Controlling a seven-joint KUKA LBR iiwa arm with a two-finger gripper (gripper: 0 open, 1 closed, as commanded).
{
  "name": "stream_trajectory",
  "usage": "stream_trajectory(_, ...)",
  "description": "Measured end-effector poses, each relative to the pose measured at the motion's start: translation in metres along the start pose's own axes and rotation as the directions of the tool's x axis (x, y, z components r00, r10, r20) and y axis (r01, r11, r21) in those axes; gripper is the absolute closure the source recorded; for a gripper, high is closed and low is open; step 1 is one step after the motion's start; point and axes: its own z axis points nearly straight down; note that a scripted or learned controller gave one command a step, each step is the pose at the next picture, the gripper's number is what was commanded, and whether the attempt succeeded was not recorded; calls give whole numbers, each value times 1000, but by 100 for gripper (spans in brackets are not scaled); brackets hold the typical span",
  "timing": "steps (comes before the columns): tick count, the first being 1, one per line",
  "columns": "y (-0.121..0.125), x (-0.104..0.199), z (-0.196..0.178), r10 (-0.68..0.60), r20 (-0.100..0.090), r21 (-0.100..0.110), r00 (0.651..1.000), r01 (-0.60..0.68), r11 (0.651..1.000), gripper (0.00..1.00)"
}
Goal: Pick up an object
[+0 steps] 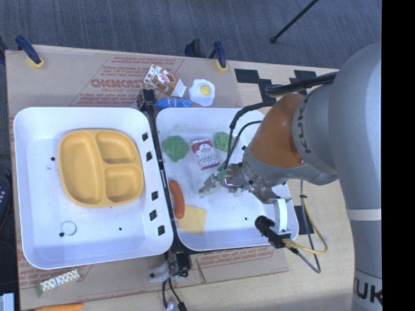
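Observation:
My gripper (212, 184) reaches from the right into the right bin (224, 235), low over its bare middle, with nothing visibly between its fingers. Close to it, up and left, lies a small red-and-white packet (205, 153). A green leafy piece (175, 148) sits further left, and another green piece (222, 140) lies beside the arm's wrist. A hot dog (177, 198) lies along the bin's left wall, with a yellow cheese slice (192, 219) below it.
The left bin (39, 238) holds a yellow divided plate (100, 167). Behind the bins lie a snack packet (160, 78), a blue item (172, 102) and a toy fried egg (202, 91). Blue clamps (28, 50) grip the cardboard's back edge.

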Motion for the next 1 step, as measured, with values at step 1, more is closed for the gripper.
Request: stream_trajectory(1,103,35,12,38,0,-3,999,-38,999,0)
